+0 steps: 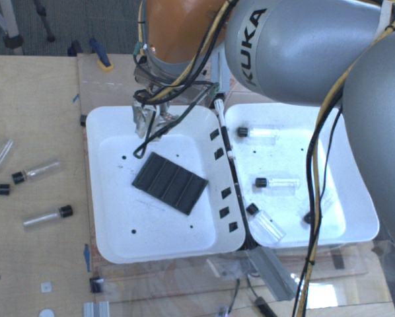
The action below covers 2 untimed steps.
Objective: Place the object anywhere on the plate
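Arm (303, 38) fills top, nearest lens. Hand (144, 119) hangs over far edge of left bin (105, 236). Hand state: cannot tell, nothing seen held. Plate (170, 182), dark ribbed slab, lies just below hand, apart. Vials (277, 185), likely task objects, in right bin (356, 223), well right of hand. Step: pick probably not yet made. Next: reach right, grasp vial.

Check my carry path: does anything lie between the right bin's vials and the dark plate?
Yes. The raised rims where the two bins meet, lined with black tabs, run between the vials and the plate. The claw hangs over the left bin, beyond the plate's far corner.
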Each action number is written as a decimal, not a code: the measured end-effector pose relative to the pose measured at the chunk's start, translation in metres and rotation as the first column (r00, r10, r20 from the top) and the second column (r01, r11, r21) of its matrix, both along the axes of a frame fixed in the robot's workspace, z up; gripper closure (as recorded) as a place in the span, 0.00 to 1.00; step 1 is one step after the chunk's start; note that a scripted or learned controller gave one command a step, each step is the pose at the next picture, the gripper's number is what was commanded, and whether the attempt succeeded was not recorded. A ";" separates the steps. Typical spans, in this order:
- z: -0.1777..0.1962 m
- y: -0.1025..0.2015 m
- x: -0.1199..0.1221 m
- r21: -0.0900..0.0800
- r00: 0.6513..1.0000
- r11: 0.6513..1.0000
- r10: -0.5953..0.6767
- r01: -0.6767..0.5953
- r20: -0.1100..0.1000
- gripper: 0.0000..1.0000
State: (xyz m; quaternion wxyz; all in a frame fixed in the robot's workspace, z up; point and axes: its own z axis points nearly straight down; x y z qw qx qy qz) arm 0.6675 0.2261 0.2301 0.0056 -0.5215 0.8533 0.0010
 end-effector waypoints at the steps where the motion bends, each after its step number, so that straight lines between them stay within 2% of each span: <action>1: -0.095 -0.012 0.000 -0.003 0.955 0.955 -0.297 0.297 -0.007 1.00; 2: -0.008 -0.011 0.000 -0.001 0.984 0.984 0.180 -0.180 0.001 1.00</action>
